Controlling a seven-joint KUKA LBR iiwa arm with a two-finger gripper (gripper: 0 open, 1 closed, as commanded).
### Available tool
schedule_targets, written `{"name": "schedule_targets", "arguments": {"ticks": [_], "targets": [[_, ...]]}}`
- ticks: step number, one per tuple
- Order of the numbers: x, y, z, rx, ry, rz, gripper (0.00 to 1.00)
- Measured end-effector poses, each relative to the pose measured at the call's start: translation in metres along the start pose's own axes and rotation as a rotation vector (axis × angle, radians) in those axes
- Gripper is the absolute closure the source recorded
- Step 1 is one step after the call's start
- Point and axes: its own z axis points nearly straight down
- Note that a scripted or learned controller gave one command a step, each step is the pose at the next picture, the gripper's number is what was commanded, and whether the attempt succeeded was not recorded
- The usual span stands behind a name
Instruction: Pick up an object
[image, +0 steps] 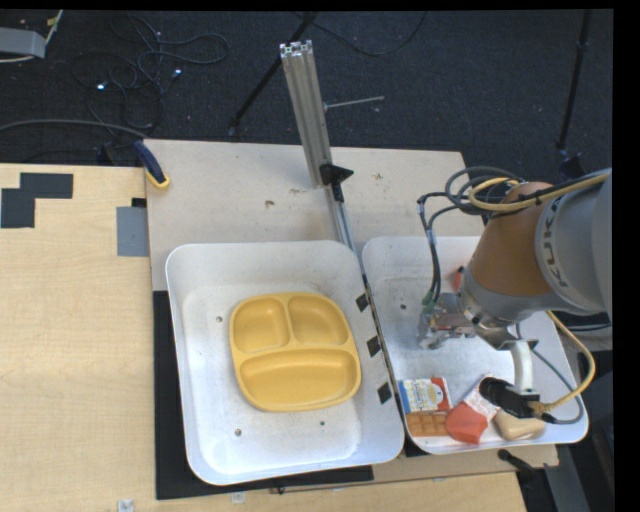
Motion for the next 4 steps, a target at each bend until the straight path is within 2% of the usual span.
{"name": "schedule_targets", "arguments": {"ticks": [1,2,3,4], "targets": [[0.004,-0.008,-0.056,0.002,-0.003,-0.005,1.00],[0.008,-0.002,-0.100,0.000,-0.004,-0.006,1.00],[0.007,-0.002,-0.104,0.004,-0.003,-0.005,1.00],[0.063,-0.018,-0.100,0.007,-0.002,-0.008,1.00]]}}
